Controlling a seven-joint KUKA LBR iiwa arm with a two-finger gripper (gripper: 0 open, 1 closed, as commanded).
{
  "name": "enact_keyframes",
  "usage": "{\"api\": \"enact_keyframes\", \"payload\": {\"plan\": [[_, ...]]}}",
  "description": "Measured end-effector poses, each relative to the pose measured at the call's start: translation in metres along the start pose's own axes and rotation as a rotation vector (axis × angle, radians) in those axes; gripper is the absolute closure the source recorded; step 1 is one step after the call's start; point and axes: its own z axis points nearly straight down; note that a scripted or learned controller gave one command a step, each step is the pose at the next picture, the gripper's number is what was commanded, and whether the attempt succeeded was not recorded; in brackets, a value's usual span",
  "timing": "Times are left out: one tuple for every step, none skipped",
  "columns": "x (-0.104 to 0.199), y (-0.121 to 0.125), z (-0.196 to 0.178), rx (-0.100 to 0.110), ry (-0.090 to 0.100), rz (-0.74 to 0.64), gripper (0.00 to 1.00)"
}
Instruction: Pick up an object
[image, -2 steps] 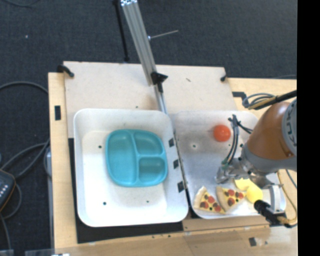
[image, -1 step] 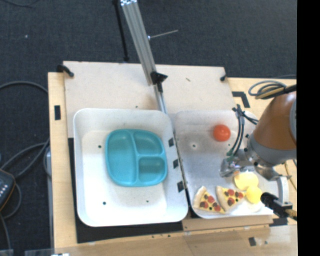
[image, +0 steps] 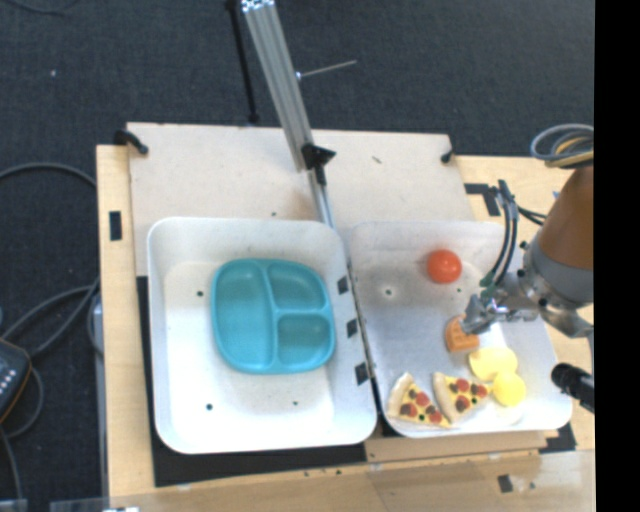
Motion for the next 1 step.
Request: {"api": "enact_keyframes", "payload": {"plan": [[-0.0013, 0.0016, -0.0139, 0.006, 0.002, 0.000, 1.00]]}}
